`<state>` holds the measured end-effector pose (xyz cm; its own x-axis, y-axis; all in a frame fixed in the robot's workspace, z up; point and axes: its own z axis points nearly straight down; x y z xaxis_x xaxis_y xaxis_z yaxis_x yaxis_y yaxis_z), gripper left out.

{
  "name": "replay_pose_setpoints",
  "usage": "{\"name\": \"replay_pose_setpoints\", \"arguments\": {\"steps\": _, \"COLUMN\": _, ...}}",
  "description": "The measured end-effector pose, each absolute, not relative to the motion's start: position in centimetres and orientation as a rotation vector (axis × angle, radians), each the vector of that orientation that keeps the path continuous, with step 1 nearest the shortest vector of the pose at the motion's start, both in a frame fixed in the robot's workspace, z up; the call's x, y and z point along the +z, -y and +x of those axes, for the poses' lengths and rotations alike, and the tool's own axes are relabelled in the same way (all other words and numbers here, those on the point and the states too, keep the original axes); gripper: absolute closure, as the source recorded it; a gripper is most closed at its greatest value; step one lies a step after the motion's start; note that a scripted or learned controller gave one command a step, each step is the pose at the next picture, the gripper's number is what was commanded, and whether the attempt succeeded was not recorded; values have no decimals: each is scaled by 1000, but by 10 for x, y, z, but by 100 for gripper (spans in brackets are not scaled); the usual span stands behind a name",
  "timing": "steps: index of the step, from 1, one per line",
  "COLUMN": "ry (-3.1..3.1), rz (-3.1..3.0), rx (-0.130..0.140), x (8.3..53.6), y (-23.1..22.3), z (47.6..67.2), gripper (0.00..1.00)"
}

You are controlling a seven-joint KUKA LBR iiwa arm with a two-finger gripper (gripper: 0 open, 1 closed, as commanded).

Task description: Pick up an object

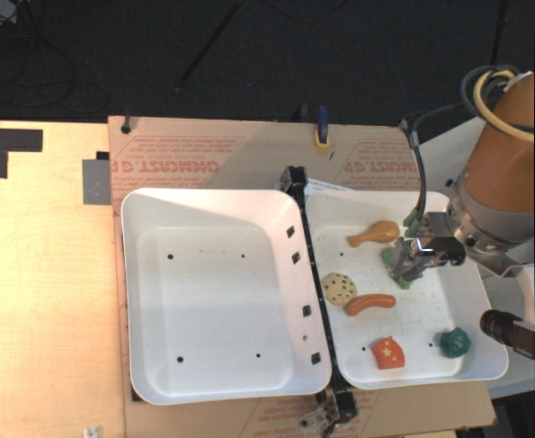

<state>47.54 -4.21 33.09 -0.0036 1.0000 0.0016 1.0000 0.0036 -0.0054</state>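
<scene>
Desk (39, 272): pale wood surface at left, with a sheet of printed cardboard (213, 153) laid under both bins.

Left bin (135, 290): shallow, white, rounded corners, small dark dots on its floor.

Right bin (487, 354): shallow, white, set just beside the left bin, the two joined along a black divider strip (306, 272) with clips.

Contents of right bin:
- Toy chicken drumstick (375, 234), tan-orange, in the far part of the bin, lying roughly left to right, just left of the claw.
- Cookie (339, 288), round, pale with dark chips, near the bin's left wall, in the middle of the bin's depth.
- Sausage (370, 304), orange-red, slightly curved, just right of the cookie and nearer; the two lie close, contact not discernible.
- Red-orange piece (389, 353), blocky, with a small pale mark on top, at the near side of the bin.
- Teal lump (454, 342), rounded, in the near right corner, well apart from the red-orange piece.

Arm (505, 153): grey body with orange band, entering from the right, above the right bin's far right portion.

Claw (404, 267): lowered into the right bin, between the drumstick and the sausage, right of the cookie. A greenish-grey shape sits at its tip; whether this is a separate item or part of the claw cannot be told. Whether its fingers stand apart or together cannot be told.

Blue-and-yellow clamp (321, 128): at the far edge of the cardboard.
</scene>
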Motion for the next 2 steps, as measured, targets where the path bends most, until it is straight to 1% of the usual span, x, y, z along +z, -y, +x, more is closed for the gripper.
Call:
{"name": "replay_pose_setpoints", "arguments": {"steps": 1, "ry": 2221, "rz": -2215, "rx": 5, "x": 315, "y": 19, "z": 476, "gripper": 100}}
{"name": "replay_pose_setpoints", "arguments": {"steps": 2, "ry": 2211, "rz": -2219, "rx": 12, "x": 187, "y": 51, "z": 474, "gripper": 100}}
